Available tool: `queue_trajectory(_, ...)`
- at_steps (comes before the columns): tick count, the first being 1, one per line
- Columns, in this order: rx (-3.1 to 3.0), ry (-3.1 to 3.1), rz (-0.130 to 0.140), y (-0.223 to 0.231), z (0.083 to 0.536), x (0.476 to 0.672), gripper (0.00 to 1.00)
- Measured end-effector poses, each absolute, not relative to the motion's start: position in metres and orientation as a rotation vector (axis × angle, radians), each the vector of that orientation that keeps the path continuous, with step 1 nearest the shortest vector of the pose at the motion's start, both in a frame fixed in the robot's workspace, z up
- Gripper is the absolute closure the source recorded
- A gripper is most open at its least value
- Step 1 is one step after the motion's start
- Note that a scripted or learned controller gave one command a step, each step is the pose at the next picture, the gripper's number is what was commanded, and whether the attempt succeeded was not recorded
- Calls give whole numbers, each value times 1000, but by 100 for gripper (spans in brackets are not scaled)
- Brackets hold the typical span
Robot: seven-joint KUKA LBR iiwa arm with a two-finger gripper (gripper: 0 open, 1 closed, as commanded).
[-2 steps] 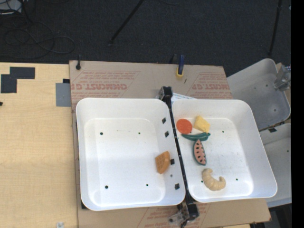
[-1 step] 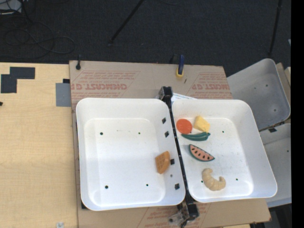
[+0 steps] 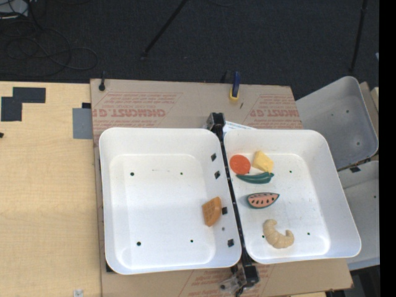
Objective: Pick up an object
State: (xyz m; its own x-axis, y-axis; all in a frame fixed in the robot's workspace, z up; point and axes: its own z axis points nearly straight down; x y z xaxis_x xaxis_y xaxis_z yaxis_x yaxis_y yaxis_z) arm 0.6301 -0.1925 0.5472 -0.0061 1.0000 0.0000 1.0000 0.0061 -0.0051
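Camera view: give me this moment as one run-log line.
left bin: bread piece | right bin: tomato, cheese, green pepper, watermelon slice, croissant | nothing lifted

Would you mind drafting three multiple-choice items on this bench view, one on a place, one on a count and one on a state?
1. Where does the brown bread piece lie?
A. in the left bin, near the divider
B. in the right bin beside the croissant
C. on the cardboard

2. How many things lie in the right bin?
A. two
B. five
C. eight

3. How does the watermelon slice lie?
A. stacked on the croissant
B. propped on the bin wall
C. flat, touching nothing else

Answers:
1 A, it sits inside the left bin's right edge.
2 B: red round piece, yellow piece, green pepper, watermelon slice, croissant.
3 C, white floor shows all around it.
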Motion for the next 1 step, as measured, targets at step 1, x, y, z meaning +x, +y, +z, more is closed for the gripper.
queue_trajectory(1,-2196,-2222,14,-59,390,625,100)
